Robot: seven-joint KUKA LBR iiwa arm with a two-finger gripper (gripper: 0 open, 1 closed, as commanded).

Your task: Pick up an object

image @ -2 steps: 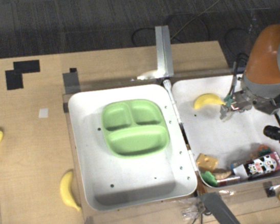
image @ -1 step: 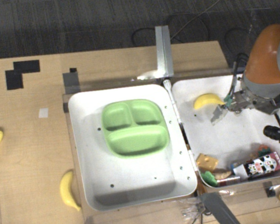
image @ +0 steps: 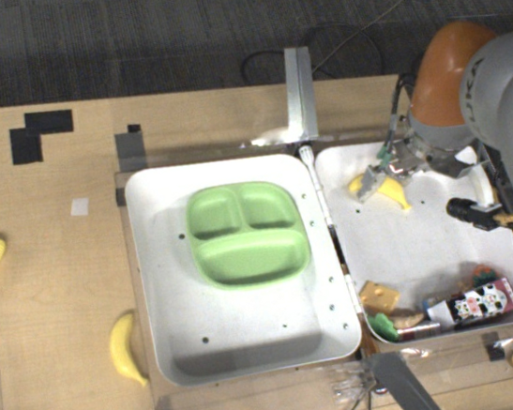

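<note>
Brown, green and printed clutter crowds the near wall of the right bin. A brown scrap, a green piece and a patterned box lie touching or overlapping. I judge them a poor choice, since a grasp there would likely catch two things at once. Further back in the same bin, alone on bare white floor, lies a yellow piece, and that is the thing I would go for. The end effector hangs just behind and above it, so close that I cannot say whether they touch. From this slanted view I also cannot tell how far open it is or whether it has hold of anything. To do this step well, I would centre over the thick middle of the yellow piece rather than its tapering tip, and set the closing direction across its narrow width. I would then come straight down, close, and lift slowly, watching that the piece rises too. The bin's far wall is near, so I would keep the wrist clear of it.
</note>
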